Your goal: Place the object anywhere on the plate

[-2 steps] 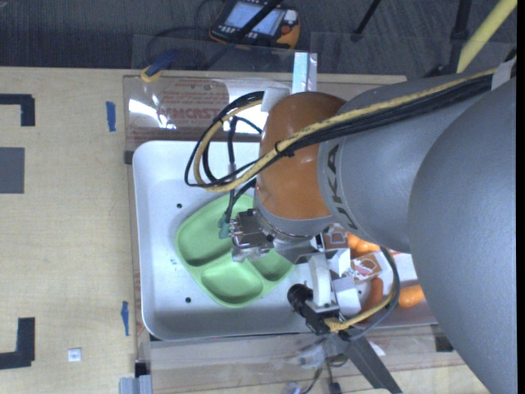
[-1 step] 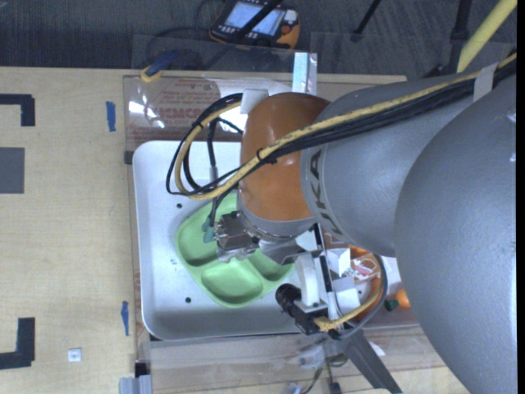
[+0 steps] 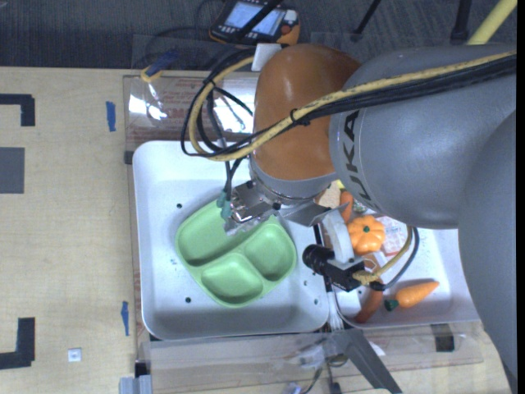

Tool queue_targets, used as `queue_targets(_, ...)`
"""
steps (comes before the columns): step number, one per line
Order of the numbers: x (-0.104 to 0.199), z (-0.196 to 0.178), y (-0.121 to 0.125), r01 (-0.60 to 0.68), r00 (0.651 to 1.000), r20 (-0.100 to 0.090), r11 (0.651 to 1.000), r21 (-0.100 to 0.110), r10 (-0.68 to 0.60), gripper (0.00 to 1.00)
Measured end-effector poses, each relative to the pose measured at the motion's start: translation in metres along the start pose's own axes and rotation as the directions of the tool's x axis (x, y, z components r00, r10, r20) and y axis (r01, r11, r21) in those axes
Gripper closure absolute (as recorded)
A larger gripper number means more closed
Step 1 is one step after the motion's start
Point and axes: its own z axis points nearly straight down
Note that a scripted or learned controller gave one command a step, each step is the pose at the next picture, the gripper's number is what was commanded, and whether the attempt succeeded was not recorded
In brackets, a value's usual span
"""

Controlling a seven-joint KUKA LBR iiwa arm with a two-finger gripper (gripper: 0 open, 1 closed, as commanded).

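A light green plate (image 3: 238, 261) with three compartments lies in the left white bin (image 3: 156, 220), toward its right side. My gripper (image 3: 239, 208) hangs from the orange-banded wrist right over the plate's far rim, and the wrist hides most of it. I cannot make out any object at the gripper. Toy foods lie in the right bin: an orange pumpkin (image 3: 367, 233), an orange carrot (image 3: 414, 292) with a green end, and a reddish piece (image 3: 371, 304) beside it.
The big grey arm body (image 3: 426, 138) covers most of the right bin and the rear of the left bin. A black fitting (image 3: 332, 268) sits by the wall between the bins. Cables (image 3: 205, 121) loop behind the left bin. Bare white floor shows left of the plate.
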Motion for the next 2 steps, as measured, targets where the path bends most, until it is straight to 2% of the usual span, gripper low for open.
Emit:
queue_targets(1, -0.023, 0.084, -0.037, -0.107, 0.994, -0.001, 0.994, 0.005, 0.107, 1.0)
queue_targets(2, -0.005, 0.037, 0.041, -0.036, 0.999, -0.001, 0.999, 0.002, 0.036, 1.0)
